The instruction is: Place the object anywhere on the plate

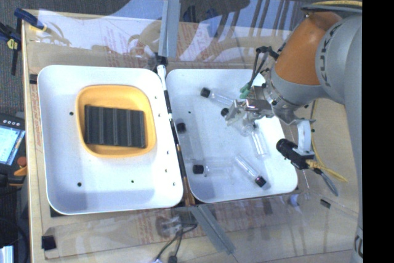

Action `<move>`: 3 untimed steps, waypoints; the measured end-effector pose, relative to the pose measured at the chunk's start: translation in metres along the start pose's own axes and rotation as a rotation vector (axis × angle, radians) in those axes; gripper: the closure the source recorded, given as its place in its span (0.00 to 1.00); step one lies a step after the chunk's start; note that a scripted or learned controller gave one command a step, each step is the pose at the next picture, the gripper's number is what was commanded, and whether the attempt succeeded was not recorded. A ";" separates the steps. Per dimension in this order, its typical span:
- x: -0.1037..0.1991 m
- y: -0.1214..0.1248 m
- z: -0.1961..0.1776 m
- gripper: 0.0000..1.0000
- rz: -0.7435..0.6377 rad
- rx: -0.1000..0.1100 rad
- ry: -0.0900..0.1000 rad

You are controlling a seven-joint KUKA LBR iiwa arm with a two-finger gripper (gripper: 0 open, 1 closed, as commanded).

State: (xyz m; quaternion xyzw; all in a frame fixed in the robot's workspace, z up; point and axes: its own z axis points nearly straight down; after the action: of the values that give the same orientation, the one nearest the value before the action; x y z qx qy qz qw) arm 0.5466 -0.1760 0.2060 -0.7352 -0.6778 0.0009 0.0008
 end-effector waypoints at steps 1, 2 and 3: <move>0.031 0.074 -0.014 1.00 -0.242 -0.002 0.000; 0.087 0.081 -0.031 1.00 -0.493 -0.002 -0.001; 0.087 0.081 -0.031 0.00 -0.493 -0.002 -0.001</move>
State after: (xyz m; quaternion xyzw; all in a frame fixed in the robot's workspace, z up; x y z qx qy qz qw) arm 0.6349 -0.0964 0.2370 -0.5475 -0.8368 0.0003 0.0001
